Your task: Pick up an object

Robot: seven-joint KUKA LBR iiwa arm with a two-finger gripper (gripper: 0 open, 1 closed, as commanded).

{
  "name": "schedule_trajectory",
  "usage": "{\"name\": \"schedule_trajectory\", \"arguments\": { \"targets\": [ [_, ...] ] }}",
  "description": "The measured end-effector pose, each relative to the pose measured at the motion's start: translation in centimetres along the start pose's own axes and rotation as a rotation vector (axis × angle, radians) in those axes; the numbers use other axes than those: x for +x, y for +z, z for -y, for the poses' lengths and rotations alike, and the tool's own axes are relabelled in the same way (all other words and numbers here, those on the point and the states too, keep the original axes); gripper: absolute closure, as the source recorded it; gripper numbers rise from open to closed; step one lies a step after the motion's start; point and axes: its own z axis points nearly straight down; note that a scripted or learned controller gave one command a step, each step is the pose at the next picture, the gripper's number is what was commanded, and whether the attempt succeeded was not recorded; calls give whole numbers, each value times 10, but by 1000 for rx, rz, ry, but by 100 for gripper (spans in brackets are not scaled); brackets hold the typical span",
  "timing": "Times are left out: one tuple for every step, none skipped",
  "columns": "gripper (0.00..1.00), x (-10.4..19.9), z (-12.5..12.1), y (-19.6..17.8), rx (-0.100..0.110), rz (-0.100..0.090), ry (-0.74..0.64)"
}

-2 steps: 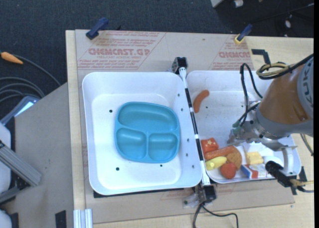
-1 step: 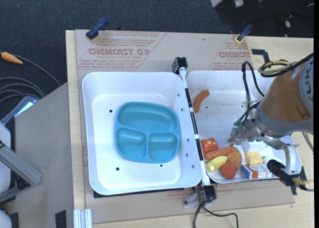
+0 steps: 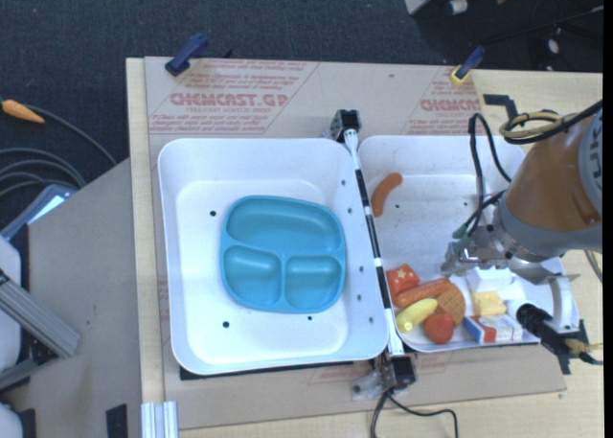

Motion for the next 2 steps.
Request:
{"name": "schedule_trajectory", "arguments": {
  "targets": [
    [100,0,0,-10,-1,0,0],
    [0,0,0,-10,0,0,0]
  ]
}}
